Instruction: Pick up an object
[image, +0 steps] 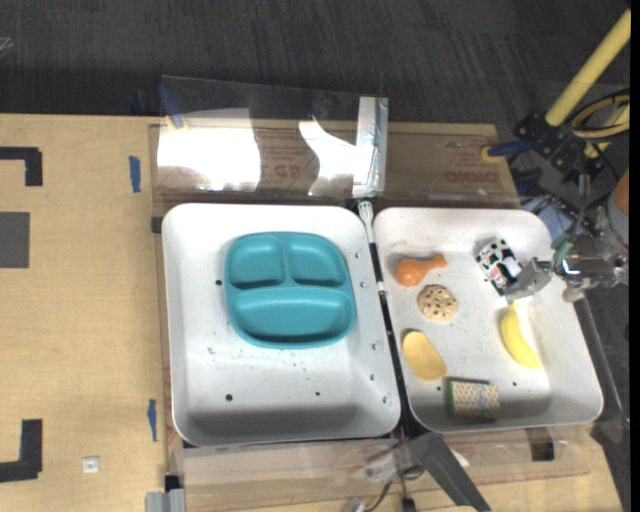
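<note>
The fingers (522, 284) reached into the right bin (590, 385) from its right rim, and whether they were spread or closed could not be told. A black-and-white patterned object (495, 260) lay just beside their tip, toward the bin's far side. A yellow banana (520, 336) lay just nearer than the tip. Left of the banana sat a speckled cookie (437, 301), an orange piece (415, 268), a yellow slice (424, 355) and a small patterned cylinder (471, 397). The left bin (190, 300) held a teal divided plate (290, 288).

Bright overhead light; strong glare on the clear panel (270, 150).
</note>
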